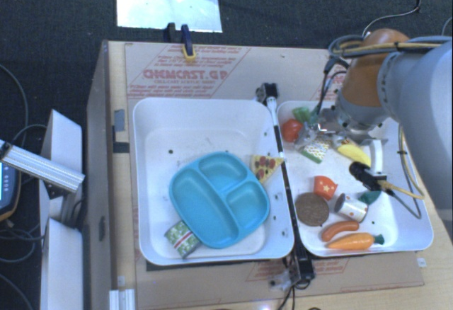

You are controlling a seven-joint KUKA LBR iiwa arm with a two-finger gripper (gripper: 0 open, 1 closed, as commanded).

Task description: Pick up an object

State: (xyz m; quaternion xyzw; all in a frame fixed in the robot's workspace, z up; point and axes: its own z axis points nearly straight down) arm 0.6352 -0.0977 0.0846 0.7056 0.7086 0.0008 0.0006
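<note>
Bench, right bin (417,234): gripper (316,133) low over tomato (291,130); grip state unclear. Approach step; next, close squarely.

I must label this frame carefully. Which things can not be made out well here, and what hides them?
- Gripper: the wrist covers its fingers from above.
- Green toy in the right bin: partly under the gripper, so its kind is unclear.
- Checkered piece: too small to identify.
- Small packet in the left bin: partly under the blue plate; print unreadable.
</note>
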